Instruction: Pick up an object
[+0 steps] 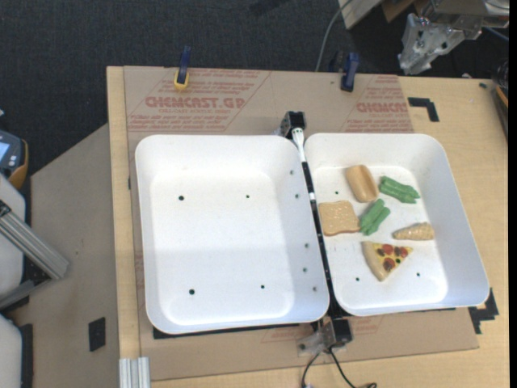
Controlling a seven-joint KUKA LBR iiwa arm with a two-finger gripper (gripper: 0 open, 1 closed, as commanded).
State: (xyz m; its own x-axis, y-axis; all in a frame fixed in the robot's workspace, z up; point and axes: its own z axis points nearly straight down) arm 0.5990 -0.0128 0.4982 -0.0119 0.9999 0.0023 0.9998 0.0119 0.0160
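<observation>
Printed in red on the brown cardboard sheet (242, 95) that covers the counter, the word "CHEMCAST" followed by "GP" can be read behind the left bin (218, 233), and part of the same wording is seen again behind the right bin (436, 156). The sheet is held at its far edge by a yellow-and-blue clamp (183, 69) and a blue clamp (349, 71).

Six toy foods are gathered in the right bin: a bread roll (361, 182) toward the back, two green bean pods (399, 189) (374, 216), a toast slice (338, 217) by the inner wall, a small tan wedge (414, 233) and a pizza slice (386, 258) nearest the front.

The gripper (424, 43) is seen at the upper right, beyond the cardboard and well apart from the foods. Whether its fingers are apart or together cannot be told.
</observation>
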